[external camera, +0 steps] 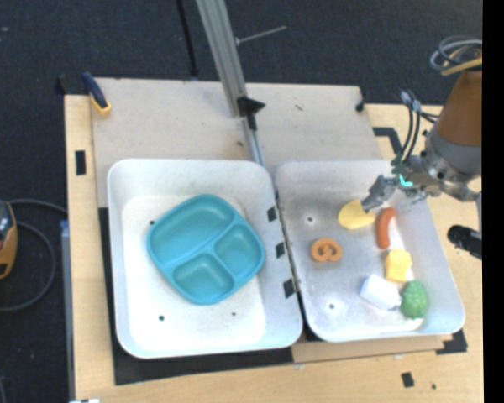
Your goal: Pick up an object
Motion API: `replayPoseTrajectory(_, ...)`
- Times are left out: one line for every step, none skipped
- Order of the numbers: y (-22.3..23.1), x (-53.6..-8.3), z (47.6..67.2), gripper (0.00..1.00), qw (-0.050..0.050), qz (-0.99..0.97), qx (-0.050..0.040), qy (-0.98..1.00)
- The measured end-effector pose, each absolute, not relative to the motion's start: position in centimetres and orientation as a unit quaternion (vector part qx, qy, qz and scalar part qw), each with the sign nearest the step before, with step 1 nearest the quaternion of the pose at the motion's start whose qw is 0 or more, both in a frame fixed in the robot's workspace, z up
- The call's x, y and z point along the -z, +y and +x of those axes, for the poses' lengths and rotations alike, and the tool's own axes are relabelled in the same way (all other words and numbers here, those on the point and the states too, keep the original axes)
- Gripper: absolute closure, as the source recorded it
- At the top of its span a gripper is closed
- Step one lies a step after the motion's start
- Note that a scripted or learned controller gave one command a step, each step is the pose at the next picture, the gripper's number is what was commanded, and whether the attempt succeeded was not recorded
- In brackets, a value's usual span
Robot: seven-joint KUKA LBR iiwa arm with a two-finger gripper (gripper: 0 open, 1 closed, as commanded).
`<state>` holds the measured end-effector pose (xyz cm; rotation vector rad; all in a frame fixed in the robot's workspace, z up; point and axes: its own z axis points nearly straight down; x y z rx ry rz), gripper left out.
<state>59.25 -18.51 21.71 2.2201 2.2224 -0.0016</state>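
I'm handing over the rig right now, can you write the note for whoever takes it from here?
Pincer: low over the right bin, at the yellow piece; nothing seen held.
Right bin also has the red sausage, orange ring, yellow block, white piece and green piece.
Left bin: blue divided plate.
Done: approach only.
Left: grasp and lift one object.

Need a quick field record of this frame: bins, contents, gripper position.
left bin: blue plate, three compartments
right bin: yellow piece, sausage, pretzel, yellow block, white block, broccoli
gripper: over right bin's far side, just above the yellow piece
held: nothing seen between fingers
arm: enters from right
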Motion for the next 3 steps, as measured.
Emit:
replayPoseTrajectory(-18.5,-21.8,59.3,0.0,0.001,0.707,0.0,0.708)
replayPoseTrajectory(-18.8,-17.6,59.2,0.0,0.0,0.707,0.0012,0.707)
replayPoseTrajectory(-18.7,-11.5,59.7,0.0,0.0,0.707,0.0014,0.707)
